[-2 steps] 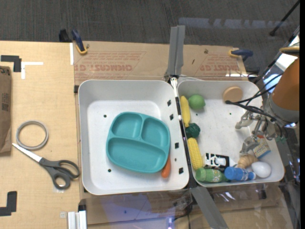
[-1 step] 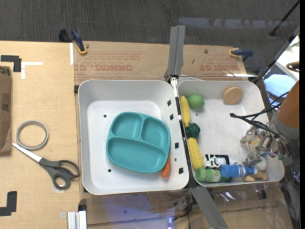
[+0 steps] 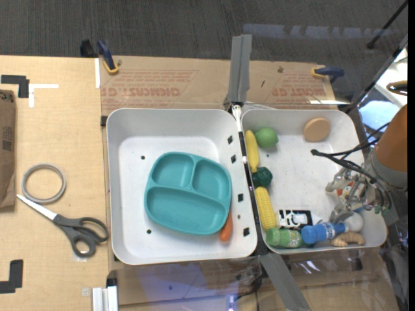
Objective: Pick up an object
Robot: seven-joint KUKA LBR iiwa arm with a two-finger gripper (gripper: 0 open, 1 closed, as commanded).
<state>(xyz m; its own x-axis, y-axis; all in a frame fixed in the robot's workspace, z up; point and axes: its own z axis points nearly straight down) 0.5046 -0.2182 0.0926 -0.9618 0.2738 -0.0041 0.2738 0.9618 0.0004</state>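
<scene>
My gripper (image 3: 348,201) hangs low over the front right corner of the right bin (image 3: 295,157), with cables trailing off to the right. Just below it lie a blue bottle (image 3: 319,232), a small white piece (image 3: 355,224) and a tan peanut-shaped toy (image 3: 350,240). A green bottle (image 3: 283,238) lies left of the blue one. Further left are a corn cob (image 3: 264,207), a dark green piece (image 3: 261,177), a yellow banana (image 3: 251,149) and a green lime (image 3: 266,137). A tan round disc (image 3: 317,129) sits at the back.
A black-and-white card (image 3: 295,218) lies beside the corn. The left bin (image 3: 126,141) holds a teal divided plate (image 3: 189,193) with an orange carrot (image 3: 226,228) at its front right edge. On the bench at left lie scissors (image 3: 68,225) and a tape ring (image 3: 43,183).
</scene>
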